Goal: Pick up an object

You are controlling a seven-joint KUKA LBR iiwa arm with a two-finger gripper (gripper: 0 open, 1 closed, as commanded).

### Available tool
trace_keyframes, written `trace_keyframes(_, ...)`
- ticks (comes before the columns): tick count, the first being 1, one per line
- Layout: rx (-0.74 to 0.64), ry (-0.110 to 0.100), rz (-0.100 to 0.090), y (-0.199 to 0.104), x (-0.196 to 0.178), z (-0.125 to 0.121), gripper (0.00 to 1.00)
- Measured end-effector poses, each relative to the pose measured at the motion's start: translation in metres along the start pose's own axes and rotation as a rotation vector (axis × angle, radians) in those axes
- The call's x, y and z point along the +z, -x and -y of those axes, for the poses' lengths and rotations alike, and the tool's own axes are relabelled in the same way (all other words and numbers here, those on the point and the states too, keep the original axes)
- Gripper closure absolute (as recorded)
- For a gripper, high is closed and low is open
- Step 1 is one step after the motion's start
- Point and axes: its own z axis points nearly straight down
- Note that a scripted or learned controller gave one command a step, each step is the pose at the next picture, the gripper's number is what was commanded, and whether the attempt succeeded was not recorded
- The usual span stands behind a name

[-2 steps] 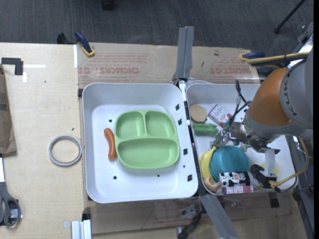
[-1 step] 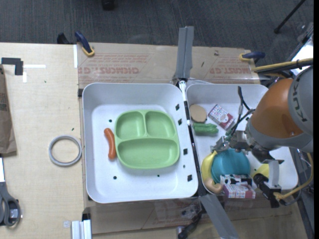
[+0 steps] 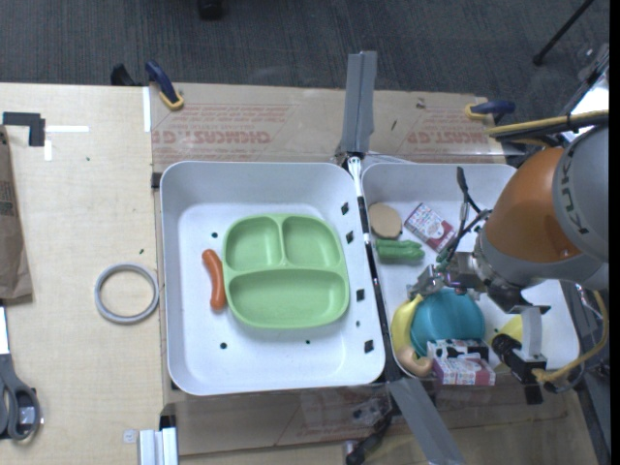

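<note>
Right bin (image 3: 557,352), lower right of frame: hand (image 3: 448,281) low over teal bowl (image 3: 448,321), banana (image 3: 402,329) alongside. Cannot tell its grip state. Green divided plate (image 3: 286,271) in left bin (image 3: 184,289).

1 fixed cam, mounted above the bench (image 3: 77,211), looking down at a slant. Both white bins in frame side by side: left bin (image 3: 184,289) roughly centred, right bin (image 3: 387,177) toward the right edge. Far side of the bench plus a strip of dark floor (image 3: 291,17) along the top. Arm (image 3: 542,216) enters from frame right. Mid-range framing, wide enough to catch bare bench left of the bins.
</note>
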Motion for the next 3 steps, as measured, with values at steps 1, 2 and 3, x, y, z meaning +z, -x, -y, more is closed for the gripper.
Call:
trace_keyframes(1, 0.003, 0.011, 0.002, 0.001, -0.011, -0.004, 1.0)
trace_keyframes(2, -0.104, -0.03, -0.004, 0.012, -0.02, -0.031, 1.0)
trace_keyframes(3, -0.104, -0.029, -0.004, 0.012, -0.02, -0.031, 0.0)
